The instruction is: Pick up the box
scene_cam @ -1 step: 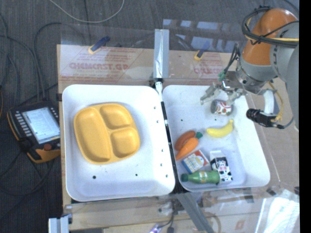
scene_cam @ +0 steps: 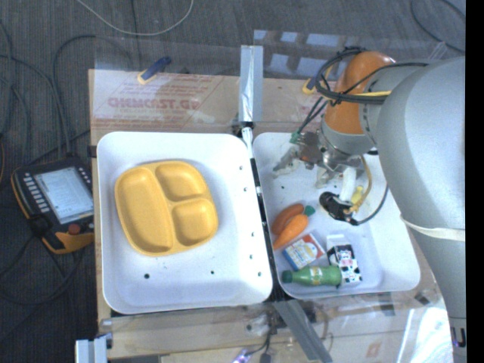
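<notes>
pincer (scene_cam: pixel 304 159) above right bin, box (scene_cam: pixel 303 251) below

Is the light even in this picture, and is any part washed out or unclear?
In the camera view the light is uneven: the white bins are bright, almost washed out, while the floor is dim. The yellow tray stays clear. The small box reads soft, its print unreadable. The gripper looks slightly blurred.
</notes>
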Controlling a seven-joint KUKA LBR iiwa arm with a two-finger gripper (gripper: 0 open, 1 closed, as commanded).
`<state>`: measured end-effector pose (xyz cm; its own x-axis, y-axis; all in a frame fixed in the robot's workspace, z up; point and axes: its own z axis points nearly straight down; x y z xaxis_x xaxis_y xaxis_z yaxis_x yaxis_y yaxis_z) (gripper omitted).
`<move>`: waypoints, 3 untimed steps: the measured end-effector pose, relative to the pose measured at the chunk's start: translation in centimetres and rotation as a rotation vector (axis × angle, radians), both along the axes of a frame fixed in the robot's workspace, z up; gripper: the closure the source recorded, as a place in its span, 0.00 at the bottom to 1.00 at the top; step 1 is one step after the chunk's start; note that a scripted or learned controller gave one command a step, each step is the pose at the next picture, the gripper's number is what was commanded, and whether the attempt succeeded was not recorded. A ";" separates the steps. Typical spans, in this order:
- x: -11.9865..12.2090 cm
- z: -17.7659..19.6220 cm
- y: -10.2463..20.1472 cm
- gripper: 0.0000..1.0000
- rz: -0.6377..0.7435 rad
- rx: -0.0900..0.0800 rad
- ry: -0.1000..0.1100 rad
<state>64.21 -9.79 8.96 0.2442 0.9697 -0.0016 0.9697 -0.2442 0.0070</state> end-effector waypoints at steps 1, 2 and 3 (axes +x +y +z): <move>-5.7 0.1 0.1 0.00 0.000 0.000 -0.004; -11.1 0.2 -1.1 0.00 -0.033 0.000 -0.010; -14.3 0.2 -6.0 0.00 -0.184 0.001 -0.012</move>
<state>49.95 -15.76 9.14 0.4173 0.9087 0.0038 0.9086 -0.4173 0.0182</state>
